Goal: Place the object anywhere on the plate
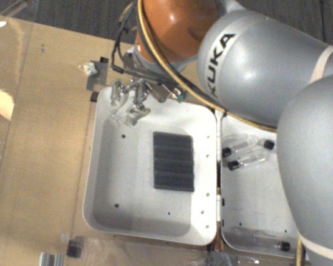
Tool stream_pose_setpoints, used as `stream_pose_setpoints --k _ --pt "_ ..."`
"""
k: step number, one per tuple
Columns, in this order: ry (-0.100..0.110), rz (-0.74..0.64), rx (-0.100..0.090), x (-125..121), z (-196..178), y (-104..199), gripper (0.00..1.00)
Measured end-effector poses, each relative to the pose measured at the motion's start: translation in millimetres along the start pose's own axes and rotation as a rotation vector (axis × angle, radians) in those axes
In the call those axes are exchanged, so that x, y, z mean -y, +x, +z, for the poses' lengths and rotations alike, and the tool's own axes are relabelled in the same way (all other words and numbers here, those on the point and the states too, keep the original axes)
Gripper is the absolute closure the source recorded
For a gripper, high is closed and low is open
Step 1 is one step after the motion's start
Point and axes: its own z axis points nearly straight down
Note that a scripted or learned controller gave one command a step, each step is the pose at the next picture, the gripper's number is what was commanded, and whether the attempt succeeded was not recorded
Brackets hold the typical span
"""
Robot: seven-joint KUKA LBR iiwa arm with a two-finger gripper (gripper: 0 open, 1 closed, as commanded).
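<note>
Placement pending: gripper (130,101) hangs beyond the plate (174,161).
Right of the plate, clear capped tubes (246,153) lie in the other bin (249,203), likely your object. You cannot tell the gripper's grasp; next, bring it over the plate.

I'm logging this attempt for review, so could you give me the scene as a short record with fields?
arm: grey KUKA arm reaching in from the right
gripper: gripper over the far left corner of the left bin
left bin: white bin holding a dark ribbed rectangular plate, lying flat near the middle
right bin: white bin, partly hidden by the arm, with clear tube-like items with black caps
item on plate: nothing visible on it
</note>
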Motion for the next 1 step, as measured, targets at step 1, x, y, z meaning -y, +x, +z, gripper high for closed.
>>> stream_pose_setpoints --k 1 --pt "-0.001 -0.329 -0.001 6.8 23.6 8.9 1.00"
